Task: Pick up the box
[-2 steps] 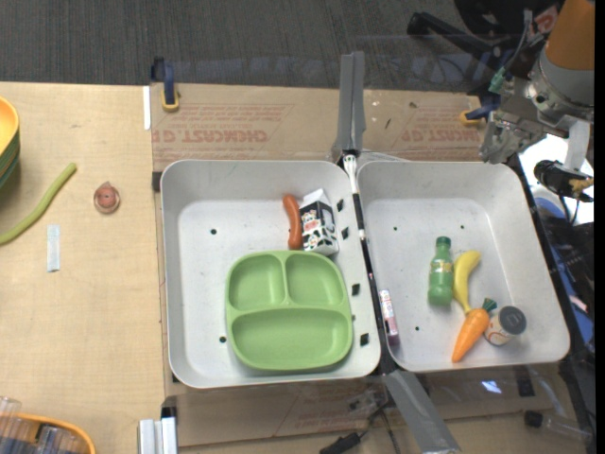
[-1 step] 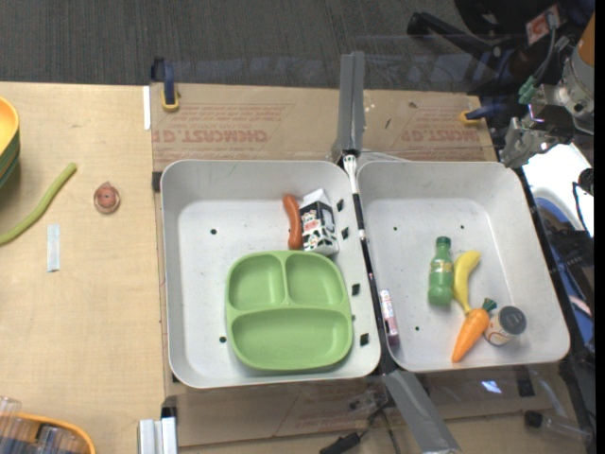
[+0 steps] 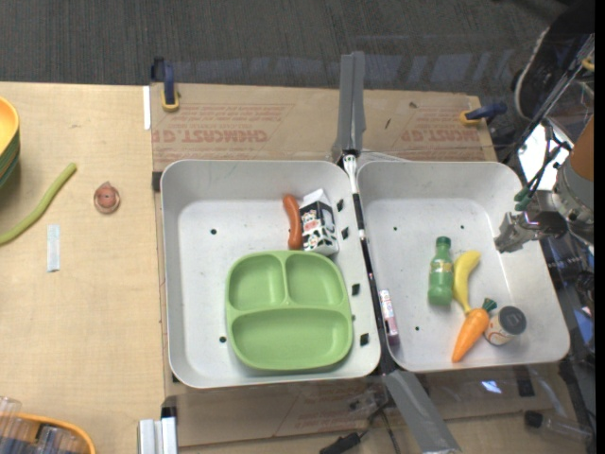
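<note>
white left bin (image 3: 189, 253) holds the box (image 3: 319, 222) beside a green tray (image 3: 288, 310), well away from the gripper (image 3: 515, 233) over the right bin's (image 3: 416, 197) far side, finger state unclear

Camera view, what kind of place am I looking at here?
Probably a robotics lab workbench: two white bins hold toy food like a carrot and a banana, cardboard is clamped underneath, and a gripper reaches in.

One fixed camera looks down at a slant from above the table (image 3: 76, 348), far enough back to take in both bins (image 3: 180, 282), which lie left of the pincer (image 3: 515, 235).
</note>
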Controlling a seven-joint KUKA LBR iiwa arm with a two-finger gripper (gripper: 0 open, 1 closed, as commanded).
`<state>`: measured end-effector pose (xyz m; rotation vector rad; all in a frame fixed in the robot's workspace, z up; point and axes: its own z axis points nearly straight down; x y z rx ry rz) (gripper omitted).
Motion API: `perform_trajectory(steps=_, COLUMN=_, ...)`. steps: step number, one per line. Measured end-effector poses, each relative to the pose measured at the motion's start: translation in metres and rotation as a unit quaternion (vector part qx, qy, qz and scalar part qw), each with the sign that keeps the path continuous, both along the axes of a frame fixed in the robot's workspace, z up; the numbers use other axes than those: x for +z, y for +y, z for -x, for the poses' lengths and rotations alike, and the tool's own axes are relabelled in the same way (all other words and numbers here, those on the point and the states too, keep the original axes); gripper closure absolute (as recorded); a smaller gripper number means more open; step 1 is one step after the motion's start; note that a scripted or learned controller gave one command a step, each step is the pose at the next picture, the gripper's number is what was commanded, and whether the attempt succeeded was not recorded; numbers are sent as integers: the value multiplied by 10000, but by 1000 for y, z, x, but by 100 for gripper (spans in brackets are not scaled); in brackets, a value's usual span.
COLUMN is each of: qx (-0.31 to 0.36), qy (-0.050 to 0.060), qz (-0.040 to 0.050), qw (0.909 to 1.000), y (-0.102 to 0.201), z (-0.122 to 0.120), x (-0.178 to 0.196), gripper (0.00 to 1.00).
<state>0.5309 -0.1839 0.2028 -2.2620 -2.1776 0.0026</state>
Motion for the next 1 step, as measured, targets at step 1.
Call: perform_trajectory(steps=1, qx=1035, qy=-17, qz=6, qw=9946, y=-35, z=16, x=59, gripper=100)
